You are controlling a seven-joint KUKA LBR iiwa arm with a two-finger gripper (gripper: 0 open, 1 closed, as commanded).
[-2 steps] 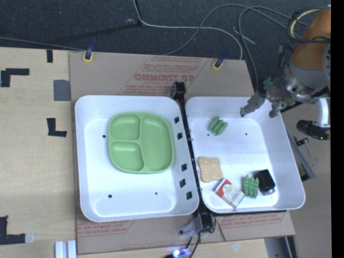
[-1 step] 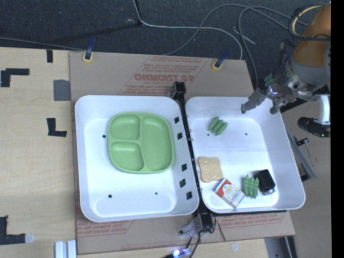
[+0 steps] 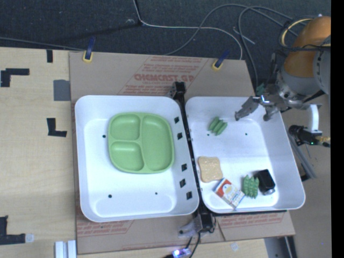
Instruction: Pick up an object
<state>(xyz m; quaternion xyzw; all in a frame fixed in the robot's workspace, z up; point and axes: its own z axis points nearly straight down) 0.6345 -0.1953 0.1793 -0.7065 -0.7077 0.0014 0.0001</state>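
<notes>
Camera view looks down on a pale wooden bench (image 3: 32,160) with black tape marks, and behind it a dark carpet crossed by thin cables (image 3: 177,23). A brown cardboard sheet (image 3: 156,74) lies under both bins; its red print is faint and I cannot read it for sure. Two blue-and-yellow clamps (image 3: 88,52) pin its far edge. The left bin (image 3: 91,198) holds a green divided plate (image 3: 141,142). In the right bin (image 3: 279,160) a small green piece (image 3: 217,126) lies near the far side, while toast (image 3: 209,169), a red-and-white packet (image 3: 229,192), a ridged green toy (image 3: 250,186) and a black block (image 3: 264,181) cluster toward the near edge. The gripper (image 3: 251,109) hangs over the right bin's far right part, fingers spread apart with nothing between them, well off from the green piece.
</notes>
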